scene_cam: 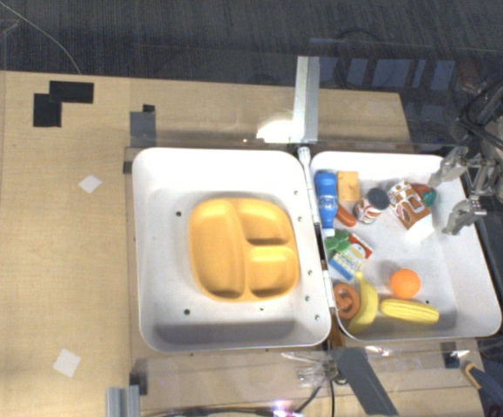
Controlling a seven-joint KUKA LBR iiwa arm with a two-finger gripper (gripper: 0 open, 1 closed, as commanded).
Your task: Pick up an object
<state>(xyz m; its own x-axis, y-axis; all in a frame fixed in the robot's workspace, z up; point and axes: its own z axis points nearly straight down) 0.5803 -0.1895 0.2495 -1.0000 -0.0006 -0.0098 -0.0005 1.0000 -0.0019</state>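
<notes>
Arm parked at the right bin's edge, nothing picked yet

The gripper (461, 194) hangs over the right bin (468, 307)'s far right rim with its fingers spread and bare, touching no object. The orange ball (405, 282) sits in the near half of that bin, just beyond the corn cob (409, 311); it looks light, firm and smooth, apt to roll, so I'd pinch it squarely across its middle

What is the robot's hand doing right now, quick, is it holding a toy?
End effector: open, holding nothing, at the right bin's right edge.
</notes>
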